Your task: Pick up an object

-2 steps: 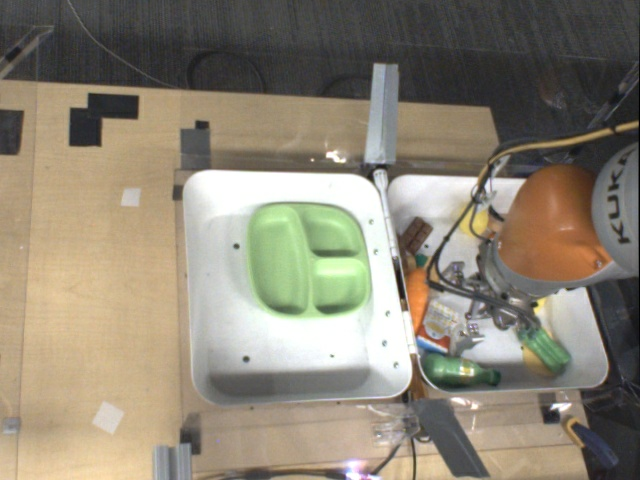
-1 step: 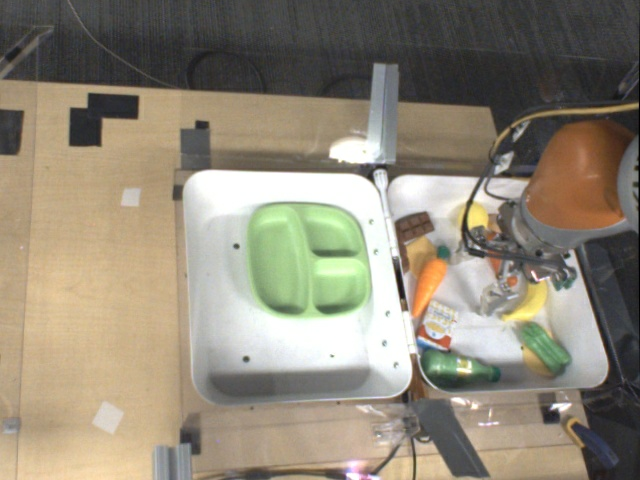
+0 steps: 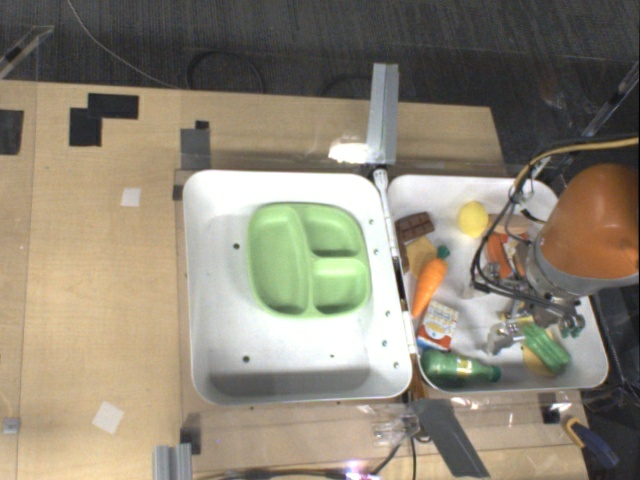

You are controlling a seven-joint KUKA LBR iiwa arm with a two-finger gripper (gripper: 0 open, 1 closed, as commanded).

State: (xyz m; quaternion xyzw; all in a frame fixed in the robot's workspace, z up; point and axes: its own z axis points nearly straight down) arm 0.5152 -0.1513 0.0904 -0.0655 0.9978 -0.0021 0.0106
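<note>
Reach step: grey two-finger gripper (image 3: pixel 522 330) low in white right bin (image 3: pixel 598 368), lower right of frame, beside small green-yellow plastic toy (image 3: pixel 546 349). Open or closed: can't tell. Next: confirm grasp, then lift.

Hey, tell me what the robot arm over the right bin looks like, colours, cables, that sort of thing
The arm shows a large rounded orange section with a grey metal collar beneath it. Black cables loop beside the wrist, and a yellow cable runs off toward the upper right. The gripper at the end is silvery grey metal, an angular assembly of brackets and small parts. No lettering or markings can be made out.
</note>
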